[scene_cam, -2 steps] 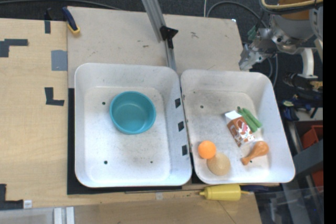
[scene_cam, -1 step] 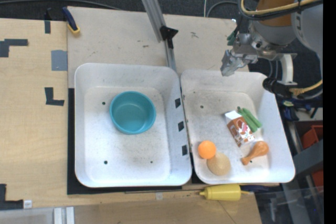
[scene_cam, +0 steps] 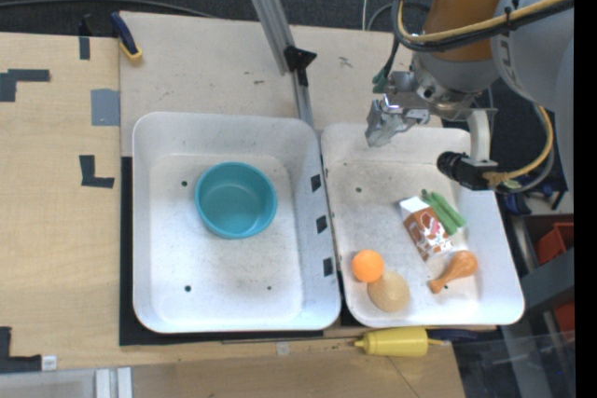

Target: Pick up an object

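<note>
Orange ball [scene_cam: 367,266], tan lump [scene_cam: 389,292], drumstick [scene_cam: 453,270], snack packet [scene_cam: 427,229], green stick [scene_cam: 442,211] — right bin; teal bowl [scene_cam: 236,199] — left bin

Left bin [scene_cam: 159,200]: teal bowl [scene_cam: 236,199] sits upper middle, floor around it open on all sides. Right bin [scene_cam: 359,172]: upper half bare, easy entry from above. Lower half crowded: orange ball [scene_cam: 367,266] touching tan lump [scene_cam: 389,292], snack packet [scene_cam: 427,230] beside green stick [scene_cam: 442,211], drumstick [scene_cam: 453,270] near right wall. Slanted metal pole [scene_cam: 266,5] crosses above the bins' divide.
</note>
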You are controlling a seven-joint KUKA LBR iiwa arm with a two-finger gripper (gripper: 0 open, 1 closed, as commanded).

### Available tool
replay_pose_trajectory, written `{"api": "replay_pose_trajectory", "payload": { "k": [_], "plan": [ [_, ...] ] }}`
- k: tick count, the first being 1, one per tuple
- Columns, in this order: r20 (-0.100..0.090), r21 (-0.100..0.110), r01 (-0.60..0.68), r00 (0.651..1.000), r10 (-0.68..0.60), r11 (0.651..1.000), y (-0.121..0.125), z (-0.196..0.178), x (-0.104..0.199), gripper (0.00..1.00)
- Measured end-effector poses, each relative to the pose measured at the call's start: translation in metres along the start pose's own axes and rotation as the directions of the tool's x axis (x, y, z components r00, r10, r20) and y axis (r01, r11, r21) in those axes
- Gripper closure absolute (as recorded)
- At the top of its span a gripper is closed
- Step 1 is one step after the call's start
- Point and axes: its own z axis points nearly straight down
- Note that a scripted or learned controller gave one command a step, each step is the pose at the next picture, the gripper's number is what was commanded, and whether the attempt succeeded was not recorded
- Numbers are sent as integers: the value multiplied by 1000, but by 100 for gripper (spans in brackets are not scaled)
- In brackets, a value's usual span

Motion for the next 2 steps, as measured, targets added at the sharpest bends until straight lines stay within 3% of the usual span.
{"api": "replay_pose_trajectory", "payload": {
  "k": [2],
  "plan": [
    [1,2,0,1000,0,1000,-17,19,107,100]
  ]
}}
